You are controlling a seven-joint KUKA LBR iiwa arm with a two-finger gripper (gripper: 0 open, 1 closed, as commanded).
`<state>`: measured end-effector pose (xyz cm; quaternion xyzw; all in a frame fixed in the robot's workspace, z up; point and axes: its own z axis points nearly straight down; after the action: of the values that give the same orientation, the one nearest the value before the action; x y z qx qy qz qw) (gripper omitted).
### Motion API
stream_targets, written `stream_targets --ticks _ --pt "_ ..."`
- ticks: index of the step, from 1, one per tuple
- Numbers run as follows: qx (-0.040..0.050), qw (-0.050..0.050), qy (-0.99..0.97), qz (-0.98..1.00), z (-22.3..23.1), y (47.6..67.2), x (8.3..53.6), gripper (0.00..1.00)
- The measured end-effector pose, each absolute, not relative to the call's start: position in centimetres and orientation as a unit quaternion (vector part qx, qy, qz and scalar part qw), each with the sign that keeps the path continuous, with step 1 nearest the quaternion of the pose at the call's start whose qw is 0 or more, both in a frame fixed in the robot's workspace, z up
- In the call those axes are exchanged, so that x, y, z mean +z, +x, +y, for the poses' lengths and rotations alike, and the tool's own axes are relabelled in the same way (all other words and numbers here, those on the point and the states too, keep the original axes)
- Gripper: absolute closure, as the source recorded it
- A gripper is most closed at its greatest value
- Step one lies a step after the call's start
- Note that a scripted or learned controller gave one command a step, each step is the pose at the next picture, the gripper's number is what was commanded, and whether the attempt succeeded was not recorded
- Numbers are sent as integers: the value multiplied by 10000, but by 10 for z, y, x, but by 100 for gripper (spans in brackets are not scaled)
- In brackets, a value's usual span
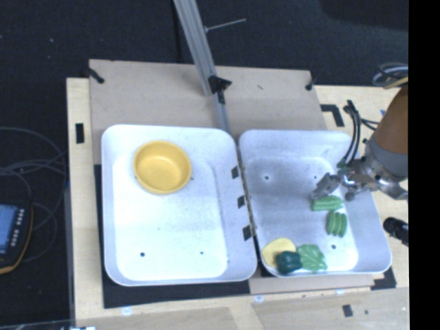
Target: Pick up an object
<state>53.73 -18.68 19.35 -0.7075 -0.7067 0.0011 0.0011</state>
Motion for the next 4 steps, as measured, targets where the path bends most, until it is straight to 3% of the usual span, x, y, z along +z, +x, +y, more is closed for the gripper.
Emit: stream_targets --ticks 1,2,4 --pt "10 12 -7072 -7070 -181 535 150 0" --pt "-10 -5 -7073 -7069 -181 537 162 100" --pt "-8 -10 -7071 -7071 -183 538 226 100"
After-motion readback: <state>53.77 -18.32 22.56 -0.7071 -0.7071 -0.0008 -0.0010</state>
